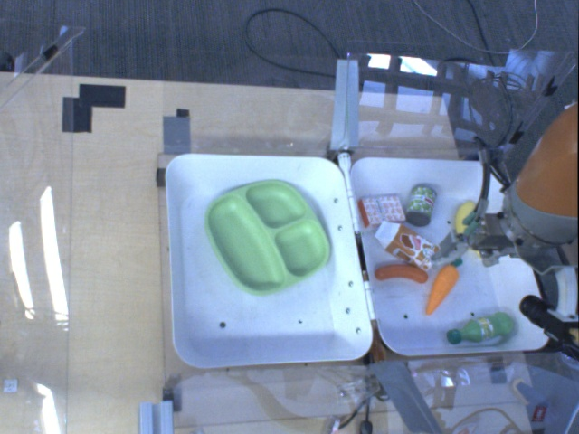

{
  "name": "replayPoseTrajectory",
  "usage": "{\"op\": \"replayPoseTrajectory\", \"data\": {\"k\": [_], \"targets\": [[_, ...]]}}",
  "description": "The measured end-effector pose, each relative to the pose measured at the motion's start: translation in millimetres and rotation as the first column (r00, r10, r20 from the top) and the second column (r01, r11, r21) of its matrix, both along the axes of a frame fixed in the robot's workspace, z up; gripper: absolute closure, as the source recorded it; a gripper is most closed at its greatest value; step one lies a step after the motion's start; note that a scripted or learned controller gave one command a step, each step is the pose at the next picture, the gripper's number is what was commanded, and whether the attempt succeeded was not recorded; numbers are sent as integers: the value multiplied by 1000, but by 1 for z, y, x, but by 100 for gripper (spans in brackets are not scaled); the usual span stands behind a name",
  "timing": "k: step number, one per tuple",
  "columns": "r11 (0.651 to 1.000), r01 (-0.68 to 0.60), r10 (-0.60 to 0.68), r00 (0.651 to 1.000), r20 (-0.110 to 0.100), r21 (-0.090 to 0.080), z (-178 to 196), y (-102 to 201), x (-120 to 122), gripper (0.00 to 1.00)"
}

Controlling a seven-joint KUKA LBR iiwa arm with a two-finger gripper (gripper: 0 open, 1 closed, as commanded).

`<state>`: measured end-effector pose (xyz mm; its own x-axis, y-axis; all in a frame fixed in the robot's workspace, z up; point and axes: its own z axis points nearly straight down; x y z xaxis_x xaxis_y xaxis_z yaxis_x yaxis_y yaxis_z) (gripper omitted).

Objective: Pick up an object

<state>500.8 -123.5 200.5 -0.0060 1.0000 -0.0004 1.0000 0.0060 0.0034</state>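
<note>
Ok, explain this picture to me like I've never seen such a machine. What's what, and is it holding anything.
One camera looks down at a slant on a bench with two shallow white bins. The left bin holds a green divided plate. The right bin holds toy groceries: a carrot, a sausage, a green bottle, a small can, a red-and-white packet, a brown carton and something yellow. The grey and orange shape at right is the robot arm; its gripper hangs low above the carrot's top. I can't tell whether it holds anything.
</note>
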Motion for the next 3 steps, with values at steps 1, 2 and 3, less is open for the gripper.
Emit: {"op": "replayPoseTrajectory", "data": {"k": [1, 2, 3], "targets": [[1000, -3, 3, 1000, 12, -2, -111, -21, 6, 0], [1000, -6, 6, 1000, 20, -2, -99, -19, 10, 100], [995, 100, -100, 995, 4, 1, -10, 18, 45, 100]]}}
